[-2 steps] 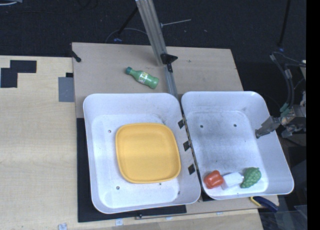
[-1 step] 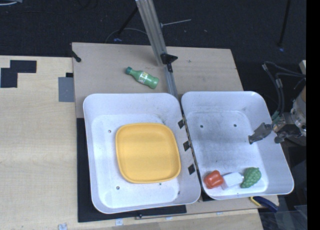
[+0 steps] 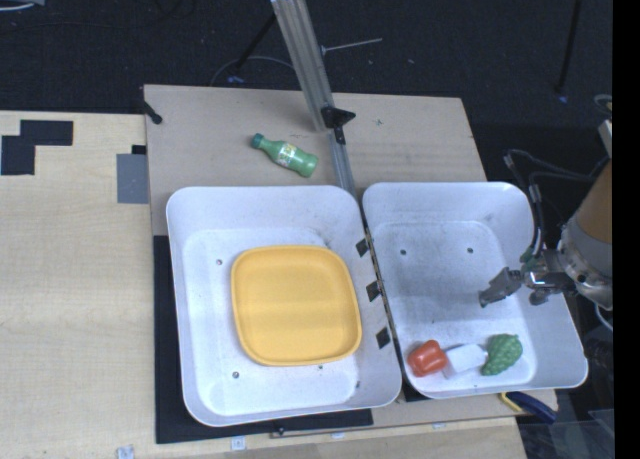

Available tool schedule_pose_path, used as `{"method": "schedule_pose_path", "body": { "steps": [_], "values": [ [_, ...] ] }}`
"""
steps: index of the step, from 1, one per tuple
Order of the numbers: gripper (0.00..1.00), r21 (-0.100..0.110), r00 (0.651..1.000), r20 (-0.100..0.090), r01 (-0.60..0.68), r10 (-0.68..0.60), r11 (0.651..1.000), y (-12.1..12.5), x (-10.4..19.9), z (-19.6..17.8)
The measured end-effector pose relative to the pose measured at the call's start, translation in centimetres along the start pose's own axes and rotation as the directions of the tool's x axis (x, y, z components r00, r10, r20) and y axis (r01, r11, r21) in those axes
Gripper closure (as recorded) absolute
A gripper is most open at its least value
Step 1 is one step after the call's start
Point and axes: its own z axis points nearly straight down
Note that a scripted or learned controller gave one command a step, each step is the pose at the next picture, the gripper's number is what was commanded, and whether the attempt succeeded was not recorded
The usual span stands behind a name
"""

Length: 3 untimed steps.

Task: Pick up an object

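Camera view: gripper (image 3: 497,294) is above the right bin (image 3: 450,209), near its right wall; finger state cannot be determined. Red pepper (image 3: 428,357), white block (image 3: 465,359) and green toy (image 3: 502,353) lie along the bin's front edge. Yellow plate (image 3: 296,304) occupies the left bin (image 3: 200,237)

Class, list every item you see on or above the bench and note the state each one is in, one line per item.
Yellow plate: lying flat in the left bin.
Green bottle: lying on its side on the bench, behind the left bin.
Red pepper: resting in the right bin, front edge.
White block: resting between the pepper and the green toy.
Green toy: resting in the right bin's front corner.
Gripper: over the right bin, holding nothing visible.
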Motion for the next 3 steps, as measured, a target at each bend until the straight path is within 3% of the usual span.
{"method": "schedule_pose_path", "body": {
  "steps": [1, 2, 3],
  "values": [
    [0.0, 0.001, 1.0, 0.0, -0.001, 0.001, 1.0, -1.0, 0.3, 5.7],
    [1.0, -0.004, 1.0, 0.001, -0.004, 0.004, 1.0, -0.9, 0.1, 4.5],
    [1.0, -0.009, 1.0, 0.003, -0.002, 0.002, 1.0, -0.9, 0.2, -1.7]
  ]
}}
